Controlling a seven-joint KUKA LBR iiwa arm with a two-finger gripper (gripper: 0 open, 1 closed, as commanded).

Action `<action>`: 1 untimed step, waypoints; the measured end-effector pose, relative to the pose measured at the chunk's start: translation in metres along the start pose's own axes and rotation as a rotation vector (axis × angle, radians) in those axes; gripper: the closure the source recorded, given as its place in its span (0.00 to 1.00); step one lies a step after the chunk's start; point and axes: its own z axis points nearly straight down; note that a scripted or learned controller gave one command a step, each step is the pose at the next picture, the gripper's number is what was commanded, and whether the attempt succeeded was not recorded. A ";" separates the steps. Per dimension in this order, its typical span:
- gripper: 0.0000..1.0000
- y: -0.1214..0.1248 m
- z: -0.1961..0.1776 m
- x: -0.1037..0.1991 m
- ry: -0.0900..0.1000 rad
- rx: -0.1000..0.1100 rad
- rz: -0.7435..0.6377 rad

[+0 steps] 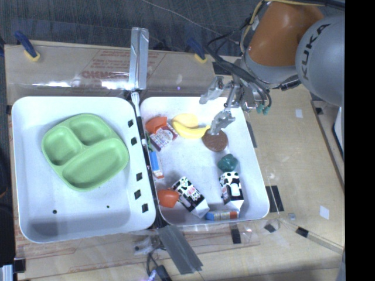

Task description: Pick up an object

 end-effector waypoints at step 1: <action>0.00 -0.012 0.140 0.056 -0.001 0.000 0.214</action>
